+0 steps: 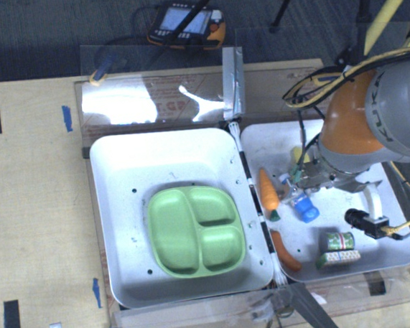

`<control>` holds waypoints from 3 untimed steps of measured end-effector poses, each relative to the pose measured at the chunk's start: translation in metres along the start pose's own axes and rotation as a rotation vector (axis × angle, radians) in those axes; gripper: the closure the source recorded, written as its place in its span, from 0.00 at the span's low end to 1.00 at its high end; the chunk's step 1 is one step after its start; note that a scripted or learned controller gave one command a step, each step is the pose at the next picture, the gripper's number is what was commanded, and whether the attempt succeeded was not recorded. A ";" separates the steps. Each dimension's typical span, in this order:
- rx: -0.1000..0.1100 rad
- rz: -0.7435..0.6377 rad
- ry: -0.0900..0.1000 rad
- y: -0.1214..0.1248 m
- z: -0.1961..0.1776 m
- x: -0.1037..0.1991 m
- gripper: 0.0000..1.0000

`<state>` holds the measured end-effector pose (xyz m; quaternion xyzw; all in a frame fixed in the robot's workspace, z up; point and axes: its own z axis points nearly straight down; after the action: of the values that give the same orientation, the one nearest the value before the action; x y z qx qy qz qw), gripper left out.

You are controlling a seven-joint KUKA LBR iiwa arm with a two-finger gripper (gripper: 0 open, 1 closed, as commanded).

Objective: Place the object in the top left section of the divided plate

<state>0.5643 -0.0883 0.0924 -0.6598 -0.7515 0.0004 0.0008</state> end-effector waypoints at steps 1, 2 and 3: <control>-0.003 -0.033 -0.002 0.071 0.005 -0.022 1.00; 0.001 0.260 -0.001 0.090 -0.091 -0.093 1.00; -0.010 0.295 0.003 0.055 -0.028 -0.050 1.00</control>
<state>0.6255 -0.1307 0.1199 -0.7631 -0.6462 -0.0043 -0.0013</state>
